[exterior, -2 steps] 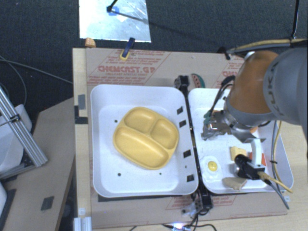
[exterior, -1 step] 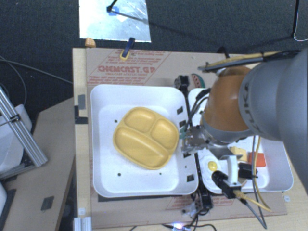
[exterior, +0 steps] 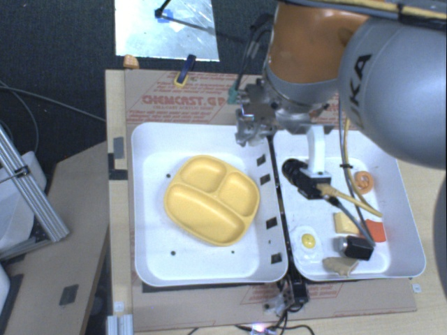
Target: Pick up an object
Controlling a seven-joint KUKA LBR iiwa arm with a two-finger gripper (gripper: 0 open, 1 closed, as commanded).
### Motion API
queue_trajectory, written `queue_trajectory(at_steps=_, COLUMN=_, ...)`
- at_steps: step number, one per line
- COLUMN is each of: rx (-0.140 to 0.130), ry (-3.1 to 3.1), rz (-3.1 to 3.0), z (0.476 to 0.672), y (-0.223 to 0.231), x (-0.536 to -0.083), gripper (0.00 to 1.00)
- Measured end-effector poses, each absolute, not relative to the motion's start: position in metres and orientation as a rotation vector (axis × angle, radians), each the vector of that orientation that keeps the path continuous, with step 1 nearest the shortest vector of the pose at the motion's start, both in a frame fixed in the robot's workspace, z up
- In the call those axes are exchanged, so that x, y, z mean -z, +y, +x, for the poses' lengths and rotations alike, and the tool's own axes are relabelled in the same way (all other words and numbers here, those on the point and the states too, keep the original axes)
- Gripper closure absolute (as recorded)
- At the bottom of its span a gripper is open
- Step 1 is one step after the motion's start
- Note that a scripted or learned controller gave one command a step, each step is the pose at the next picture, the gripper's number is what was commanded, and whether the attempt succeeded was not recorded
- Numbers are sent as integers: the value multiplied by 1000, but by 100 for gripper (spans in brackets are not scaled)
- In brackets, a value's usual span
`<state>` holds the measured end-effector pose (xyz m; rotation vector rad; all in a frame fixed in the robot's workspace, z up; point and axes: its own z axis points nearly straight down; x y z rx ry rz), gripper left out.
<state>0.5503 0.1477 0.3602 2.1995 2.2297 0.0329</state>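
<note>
- We see the end effector (exterior: pixel 251 128) above the far end of the divide between the two bins; we cannot tell whether it is wide or narrow.
- A yellow divided plate (exterior: pixel 211 201) lies mid-way in the left bin (exterior: pixel 150 187).
- The right bin (exterior: pixel 394 201) holds a toy fried egg (exterior: pixel 308 241), a yellow wedge (exterior: pixel 345 223), an orange block (exterior: pixel 376 231) and an orange disc (exterior: pixel 362 181).

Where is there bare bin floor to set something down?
Left bin: bare strips between the yellow plate and the left and near walls. Right bin: crowded, small items across its near half, end effector at the divider's far end.
</note>
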Motion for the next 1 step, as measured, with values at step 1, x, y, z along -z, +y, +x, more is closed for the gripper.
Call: queue_trajectory(at_steps=1, rx=22, ry=2228, rz=2227, z=534, y=142, x=-156, gripper=100)
